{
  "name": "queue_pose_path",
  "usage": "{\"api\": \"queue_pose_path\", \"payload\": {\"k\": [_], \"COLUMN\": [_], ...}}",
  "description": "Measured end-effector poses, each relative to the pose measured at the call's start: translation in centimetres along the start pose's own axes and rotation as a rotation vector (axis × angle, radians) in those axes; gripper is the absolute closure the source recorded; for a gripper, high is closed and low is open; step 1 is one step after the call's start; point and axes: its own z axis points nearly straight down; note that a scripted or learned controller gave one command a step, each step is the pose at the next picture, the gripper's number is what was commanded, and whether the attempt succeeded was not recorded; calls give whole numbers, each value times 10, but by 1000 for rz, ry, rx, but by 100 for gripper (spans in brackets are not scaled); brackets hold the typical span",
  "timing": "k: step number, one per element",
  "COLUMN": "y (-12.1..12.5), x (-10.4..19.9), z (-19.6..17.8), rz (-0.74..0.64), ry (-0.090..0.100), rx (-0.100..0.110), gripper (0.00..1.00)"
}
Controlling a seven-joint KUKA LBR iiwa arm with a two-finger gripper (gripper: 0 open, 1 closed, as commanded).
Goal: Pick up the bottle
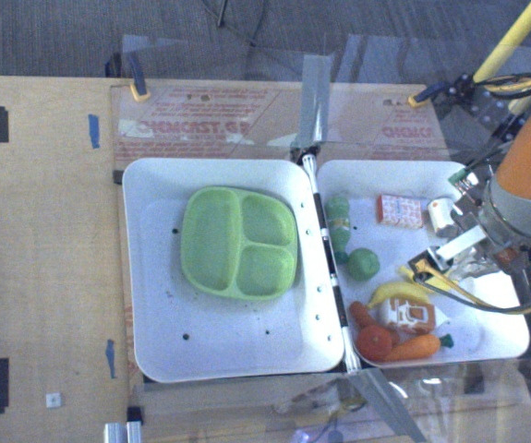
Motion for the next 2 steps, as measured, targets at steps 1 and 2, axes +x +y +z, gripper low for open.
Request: {"api": "queue_pose_path", "payload": {"k": [1, 2], "y": [-3, 68], "x": [16, -35], "z": [-80, -12], "rz": [-23, 100], "ry": [1, 1], "rx": [-4, -1], "gripper": [100, 100]}}
